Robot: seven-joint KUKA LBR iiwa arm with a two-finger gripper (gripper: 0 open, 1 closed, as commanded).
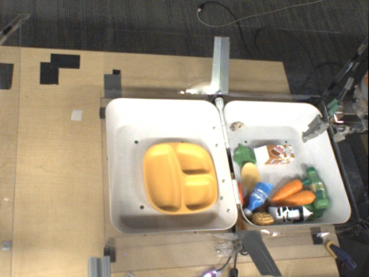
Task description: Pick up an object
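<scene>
Gripper (318, 127) at the right bin's (288, 109) far right rim; whether open or closed, impossible to tell. Nothing seen held. Candidate objects crowded in the bin's near corner: carrots (294, 193), blue bottle (259, 194), black can (290, 214), green bottle (317, 189), all touching or overlapping. Likely failures: descending on a neighbour, nudging the pile, slipping off a round carrot, or catching the bin wall.
</scene>
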